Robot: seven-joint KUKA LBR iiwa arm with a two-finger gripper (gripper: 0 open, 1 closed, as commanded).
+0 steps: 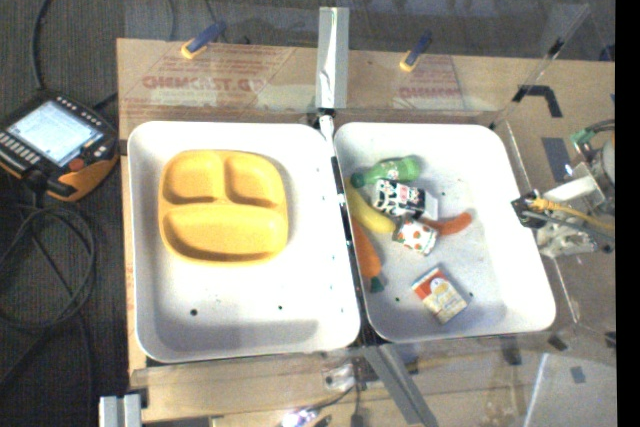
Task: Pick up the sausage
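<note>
The sausage (452, 223), a short reddish-orange curved piece, lies in the right bin (500, 165) just right of a red and white carton (413, 236). My gripper (562, 237) hovers over that bin's right rim, well to the right of the sausage and apart from it. Nothing shows in its grasp.
The right bin also holds a green item (385, 172), a black and white carton (400, 199), a banana (367, 213), a carrot (368, 256) along its left wall and a small box (440, 296) near the front. A yellow divided tray (226, 206) sits in the left bin (240, 315).
</note>
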